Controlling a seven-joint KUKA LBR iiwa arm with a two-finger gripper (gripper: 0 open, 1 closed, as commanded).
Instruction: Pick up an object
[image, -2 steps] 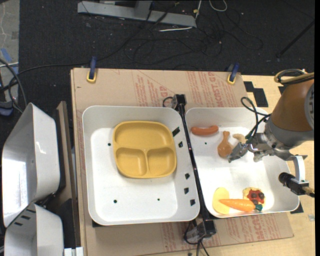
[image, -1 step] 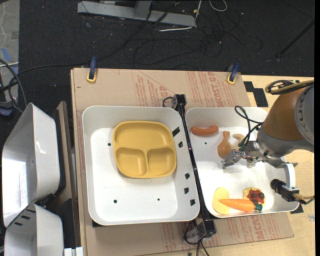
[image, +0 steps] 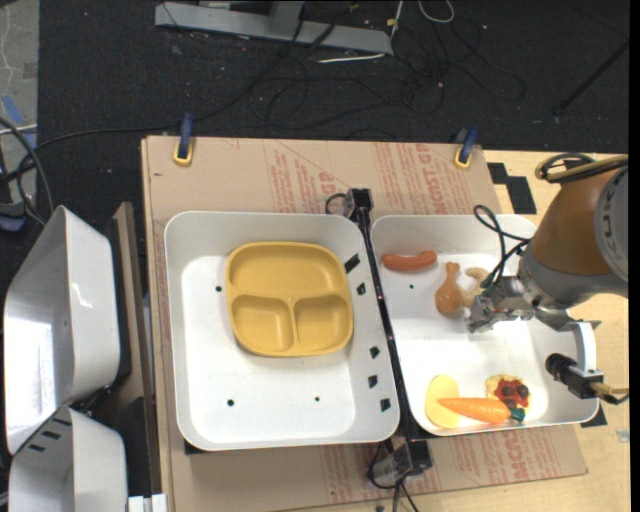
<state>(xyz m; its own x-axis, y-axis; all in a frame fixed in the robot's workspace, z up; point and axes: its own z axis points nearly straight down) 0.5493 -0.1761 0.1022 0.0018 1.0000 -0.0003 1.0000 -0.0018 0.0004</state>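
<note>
The right bin holds a red-orange sausage at its far left, a brown chicken drumstick near the middle, an orange carrot lying over a yellow piece at the front, and a small pizza slice beside them. My gripper hangs low in the right bin, just right of the drumstick and very close to it. The arm's orange band and grey wrist cover the bin's far right side.
The left bin bears a yellow divided plate in its upper middle. A black divider runs between the bins. Yellow clamps hold the cardboard base at the back. Grey bins stand off the bench's left side.
</note>
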